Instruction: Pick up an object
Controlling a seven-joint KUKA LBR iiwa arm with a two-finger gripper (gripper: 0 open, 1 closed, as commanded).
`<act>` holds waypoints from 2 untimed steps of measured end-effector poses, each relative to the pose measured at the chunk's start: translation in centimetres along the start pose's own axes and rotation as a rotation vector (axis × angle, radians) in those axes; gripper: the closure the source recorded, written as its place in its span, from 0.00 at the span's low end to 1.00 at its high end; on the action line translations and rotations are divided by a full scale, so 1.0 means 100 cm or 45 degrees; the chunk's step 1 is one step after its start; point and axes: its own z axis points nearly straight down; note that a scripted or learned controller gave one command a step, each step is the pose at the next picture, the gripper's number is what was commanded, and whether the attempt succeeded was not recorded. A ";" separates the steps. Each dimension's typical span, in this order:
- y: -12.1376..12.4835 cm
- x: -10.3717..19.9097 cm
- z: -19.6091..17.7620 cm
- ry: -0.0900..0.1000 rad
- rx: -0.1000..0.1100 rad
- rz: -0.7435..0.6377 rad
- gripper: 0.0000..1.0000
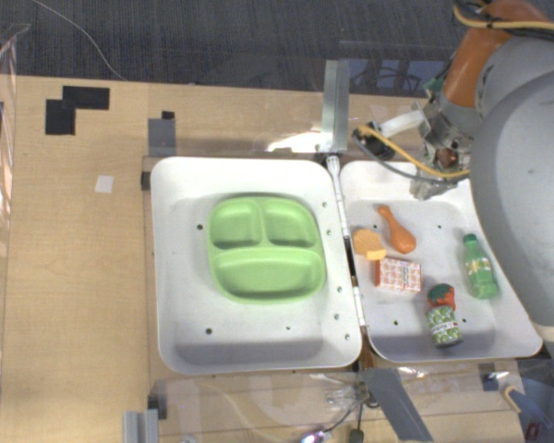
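Claw [431,185] above orange carrot [397,229]

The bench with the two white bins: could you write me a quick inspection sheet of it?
Surface: wooden bench bearing left bin and right bin.
Job's things: in right bin, orange carrot-like toy, orange block, patterned box, green bottle, red-capped jar.
Clutter: green divided tray in left bin.
Grippers: gripper above right bin's far edge.
Cables: yellow cable by wrist.
Surroundings: dark floor.
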 end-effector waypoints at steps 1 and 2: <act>-0.044 0.009 -0.018 -0.002 0.001 -0.005 1.00; -0.043 0.007 0.002 -0.004 0.002 0.004 1.00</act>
